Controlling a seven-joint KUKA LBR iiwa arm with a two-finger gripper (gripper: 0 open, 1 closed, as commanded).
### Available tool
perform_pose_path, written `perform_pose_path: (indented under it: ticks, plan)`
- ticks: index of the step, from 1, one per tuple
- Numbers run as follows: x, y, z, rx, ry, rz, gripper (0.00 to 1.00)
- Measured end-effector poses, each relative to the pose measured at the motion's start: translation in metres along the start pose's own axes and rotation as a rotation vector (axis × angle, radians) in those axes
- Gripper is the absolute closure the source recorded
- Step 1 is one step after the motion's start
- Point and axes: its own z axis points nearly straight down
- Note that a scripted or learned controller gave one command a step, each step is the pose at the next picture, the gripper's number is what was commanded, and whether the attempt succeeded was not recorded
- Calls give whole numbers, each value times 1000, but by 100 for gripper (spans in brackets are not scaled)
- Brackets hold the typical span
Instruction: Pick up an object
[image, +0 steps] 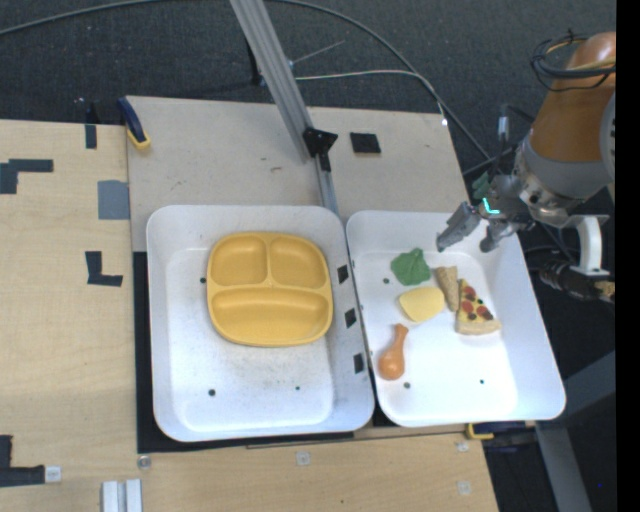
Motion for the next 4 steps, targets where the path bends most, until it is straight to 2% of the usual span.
perform_pose_path:
  ticks: [1,2,4]
  plan:
    - [0,1,-1,-3,-1,0,0]
    - [-4,-3,62,3,0,1,0]
    - [3,-9,151,2,0,0,0]
